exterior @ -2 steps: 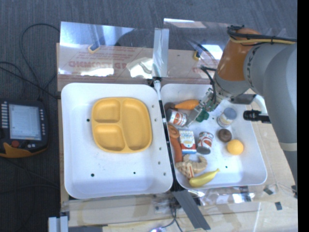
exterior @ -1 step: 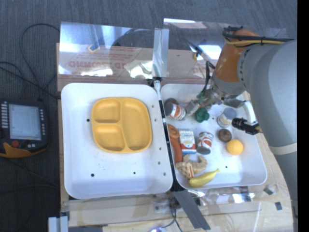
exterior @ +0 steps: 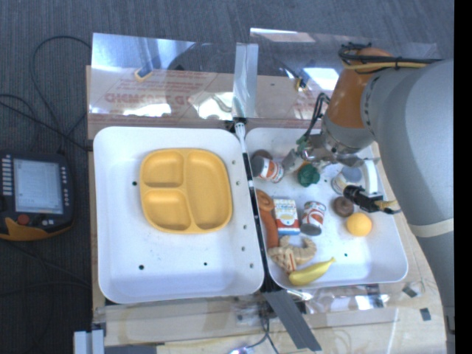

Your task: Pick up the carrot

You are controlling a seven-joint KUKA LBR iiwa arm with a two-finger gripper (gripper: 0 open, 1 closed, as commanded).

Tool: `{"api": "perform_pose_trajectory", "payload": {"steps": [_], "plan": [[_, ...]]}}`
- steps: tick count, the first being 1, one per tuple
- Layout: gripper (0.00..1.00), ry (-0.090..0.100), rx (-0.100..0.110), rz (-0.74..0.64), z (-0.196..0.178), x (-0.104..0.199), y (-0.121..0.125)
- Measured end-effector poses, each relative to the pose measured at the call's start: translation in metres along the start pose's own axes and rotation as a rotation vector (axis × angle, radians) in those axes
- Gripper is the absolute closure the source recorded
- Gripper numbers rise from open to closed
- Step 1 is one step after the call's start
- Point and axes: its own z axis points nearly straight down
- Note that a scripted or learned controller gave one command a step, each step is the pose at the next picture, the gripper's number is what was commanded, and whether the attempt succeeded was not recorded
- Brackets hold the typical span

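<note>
Camera position: one fixed camera above the bench, looking down at a slant.
Facing: the bench's far edge lies toward the top of the frame, its near edge at the bottom.
Distance: far enough to take in both bins whole, the left bin [exterior: 110, 220] at centre left, the right bin [exterior: 383, 260] at centre right.
Arm entry: the arm [exterior: 413, 124] enters from the upper right.

We see the long orange carrot [exterior: 268, 220] hemmed in along the right bin's left wall [exterior: 251, 198], a small white carton [exterior: 286, 217] just beside it on the right, a red-labelled can [exterior: 267, 168] above and a pale pastry [exterior: 292, 254] below.
</note>
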Motion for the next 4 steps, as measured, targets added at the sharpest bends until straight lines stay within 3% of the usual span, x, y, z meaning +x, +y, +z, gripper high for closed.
{"api": "perform_pose_trajectory", "payload": {"steps": [1, 2, 3, 4], "plan": [[0.0, 0.045, -0.018, 0.224, -0.004, -0.043, -0.051], [0.0, 0.031, 0.064, 0.458, 0.0, -0.035, 0.01], [0.0, 0.026, 0.094, 0.731, 0.002, -0.023, 0.006], [1.0, 0.024, 0.082, 0.731, -0.006, -0.021, 0.009]]}}
